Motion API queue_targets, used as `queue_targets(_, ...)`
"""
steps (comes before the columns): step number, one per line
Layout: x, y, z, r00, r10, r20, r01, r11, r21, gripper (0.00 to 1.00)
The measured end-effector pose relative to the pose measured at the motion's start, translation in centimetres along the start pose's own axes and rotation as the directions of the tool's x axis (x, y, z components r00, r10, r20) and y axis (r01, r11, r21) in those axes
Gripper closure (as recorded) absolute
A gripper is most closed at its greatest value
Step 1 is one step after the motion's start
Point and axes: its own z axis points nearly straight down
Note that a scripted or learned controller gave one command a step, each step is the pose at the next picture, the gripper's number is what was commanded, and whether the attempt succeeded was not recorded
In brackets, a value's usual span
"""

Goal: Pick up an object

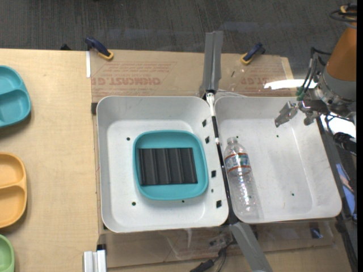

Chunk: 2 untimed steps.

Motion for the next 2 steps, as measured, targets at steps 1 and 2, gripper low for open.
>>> queue_targets(1,-2.7,-3.7,-2.5,0.999,0.04,0.001,-0.04,0.999,-0.003,0.0)
queue_targets(2,-3.9,-7.7,-5.8,0.982,0.189,0.001,-0.189,0.982,-0.002,0.0)
